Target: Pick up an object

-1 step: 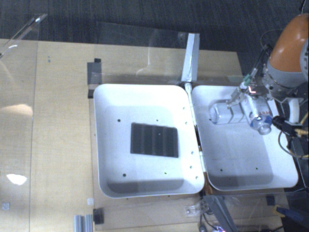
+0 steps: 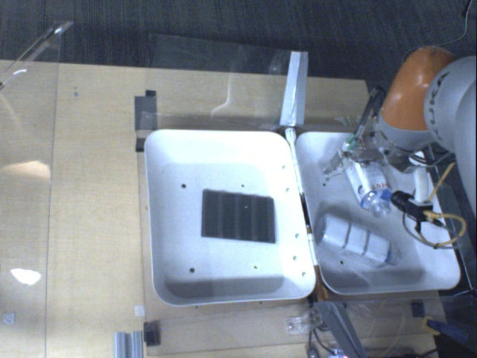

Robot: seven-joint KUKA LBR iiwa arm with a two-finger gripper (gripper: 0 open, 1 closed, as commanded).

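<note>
Two white bins sit side by side on a light wood bench (image 2: 82, 222). The left bin (image 2: 168, 170) holds a dark ribbed rectangular pad (image 2: 238, 216) lying flat near its middle.

The right bin (image 2: 440, 271) holds two things. A clear plastic bottle with a blue cap (image 2: 370, 187) lies tilted in the upper middle, cap end pointing down-right. A white cylindrical bottle (image 2: 355, 240) lies on its side in the lower half, close below the clear one but apart from it.

The arm (image 2: 428, 95) comes in from the right, orange band over the bin's upper right corner. The gripper (image 2: 356, 151) hangs low over the upper part of the right bin, right at the top end of the clear bottle. Whether it's touching the bottle is unclear. Pincer state: cannot tell, that area is a jumble of metal and clear plastic. Nothing is visibly gripped.

Black and yellow cables (image 2: 425, 215) trail from the wrist over the right side of the bin. A clear panel (image 2: 294, 88) stands upright behind the bins.
</note>
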